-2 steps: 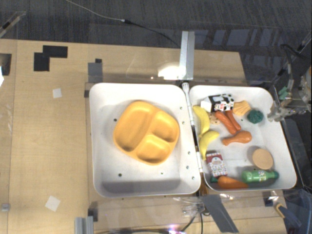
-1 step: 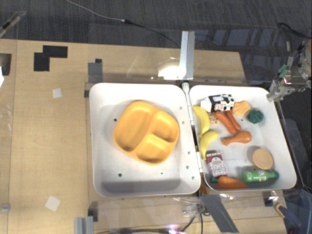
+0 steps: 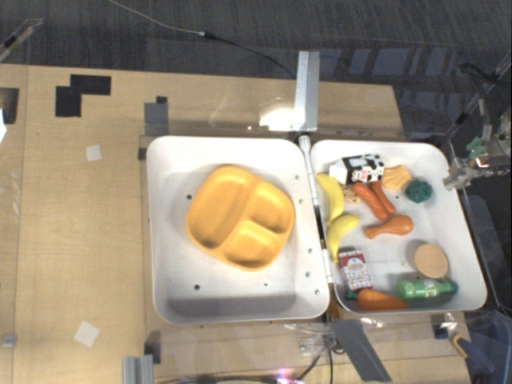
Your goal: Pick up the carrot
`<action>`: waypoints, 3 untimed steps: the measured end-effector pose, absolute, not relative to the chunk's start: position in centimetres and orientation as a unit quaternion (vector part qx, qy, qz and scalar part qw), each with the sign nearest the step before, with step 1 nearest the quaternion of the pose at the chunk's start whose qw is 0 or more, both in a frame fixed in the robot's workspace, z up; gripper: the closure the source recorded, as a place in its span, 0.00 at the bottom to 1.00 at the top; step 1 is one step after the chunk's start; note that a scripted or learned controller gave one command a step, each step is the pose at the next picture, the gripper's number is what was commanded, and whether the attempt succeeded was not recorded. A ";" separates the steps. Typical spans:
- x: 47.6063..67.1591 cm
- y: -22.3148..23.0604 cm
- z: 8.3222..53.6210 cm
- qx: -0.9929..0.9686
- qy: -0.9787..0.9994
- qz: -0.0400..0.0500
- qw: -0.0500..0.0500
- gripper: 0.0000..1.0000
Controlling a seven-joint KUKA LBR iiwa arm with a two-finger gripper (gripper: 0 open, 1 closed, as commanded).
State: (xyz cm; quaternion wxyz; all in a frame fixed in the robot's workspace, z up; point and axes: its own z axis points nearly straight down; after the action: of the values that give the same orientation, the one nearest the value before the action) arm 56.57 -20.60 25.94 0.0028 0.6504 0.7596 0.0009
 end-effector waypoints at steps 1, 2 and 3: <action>60.8 -20.4 25.2 0.594 0.804 0.001 0.004 1.00; 66.5 -20.4 24.9 0.512 0.859 0.001 0.004 1.00; 67.1 -20.4 25.2 0.465 0.885 0.001 0.006 1.00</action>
State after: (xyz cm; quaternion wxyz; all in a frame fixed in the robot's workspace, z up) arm 67.12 -20.36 25.24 0.0059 0.4654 0.8851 0.0011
